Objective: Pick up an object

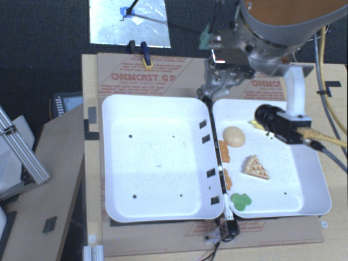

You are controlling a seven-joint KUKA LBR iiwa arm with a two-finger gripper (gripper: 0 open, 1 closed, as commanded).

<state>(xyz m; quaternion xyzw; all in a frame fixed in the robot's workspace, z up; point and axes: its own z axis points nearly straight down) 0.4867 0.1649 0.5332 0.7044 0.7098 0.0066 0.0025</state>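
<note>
The right bin [304, 192] holds a beige round bun-like piece [234, 136], a tan waffle-patterned wedge [255, 168], two orange pieces [223, 151] [228, 179] along its left wall, and a green piece [240, 201] in the near left corner. A small yellow bit [255, 125] lies by a black cylinder. My gripper [213, 90] hangs over the far end of the divider between the bins, above and behind the bun. Nothing shows held in it.
The left bin [155, 156] lies beside the right one. A black cylinder [277, 124] on a white bracket juts over the right bin's far side, with cables trailing right. A blue-and-yellow clamp [145, 56] sits at the cardboard's far edge.
</note>
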